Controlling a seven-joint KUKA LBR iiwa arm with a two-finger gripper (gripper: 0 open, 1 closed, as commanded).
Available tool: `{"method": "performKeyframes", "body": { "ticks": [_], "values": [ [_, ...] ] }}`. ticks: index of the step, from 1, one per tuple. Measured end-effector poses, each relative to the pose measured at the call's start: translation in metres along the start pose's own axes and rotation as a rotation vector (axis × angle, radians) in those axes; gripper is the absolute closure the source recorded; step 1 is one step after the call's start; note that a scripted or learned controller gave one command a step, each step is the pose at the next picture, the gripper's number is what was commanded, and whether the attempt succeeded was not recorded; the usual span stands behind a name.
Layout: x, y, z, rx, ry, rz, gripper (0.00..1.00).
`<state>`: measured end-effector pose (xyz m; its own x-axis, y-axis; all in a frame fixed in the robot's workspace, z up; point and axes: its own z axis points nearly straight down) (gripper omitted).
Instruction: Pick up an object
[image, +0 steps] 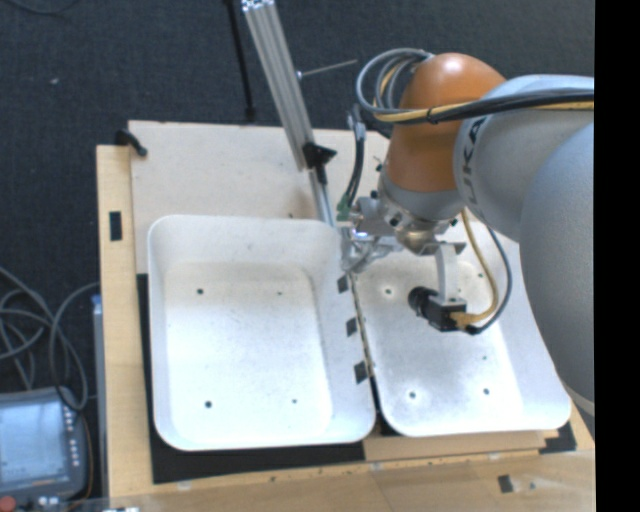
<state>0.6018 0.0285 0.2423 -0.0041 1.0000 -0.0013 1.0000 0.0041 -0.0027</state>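
figure: slanted overhead view of a pale wooden desk (118, 300) on a dark carpeted floor (100, 60). two shallow white bins sit side by side on the desk, over a black mat (260, 458) that shows along the desk's near edge. the left bin (240, 330) lies toward the desk's left edge and the right bin (450, 385) toward its right edge. their inner rims touch along a seam that carries three small dark tabs (352, 326). each bin floor is speckled and has a few small dark dots. the grey arm (530, 170), with its orange band (440, 100), reaches in above the far half of the right bin. the end effector (356, 250) sits low at the far end of the seam, where the two inner rims meet. its tip is small and blurred against the rim, so whether it is apart, together or clamped on something cannot be told. where the object to be picked up lies cannot be told from this view. a slanted aluminium rail (283, 90) crosses the desk's far edge and ends just beside the end effector. loose cables (40, 320) and a grey screen unit (35, 445) lie off the desk's left edge.
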Motion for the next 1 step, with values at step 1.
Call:
{"method": "performKeyframes", "body": {
  "ticks": [1],
  "values": [
    [0.0508,0.0165,-0.0098,-0.005,0.003,-0.004,1.00]
  ]
}}
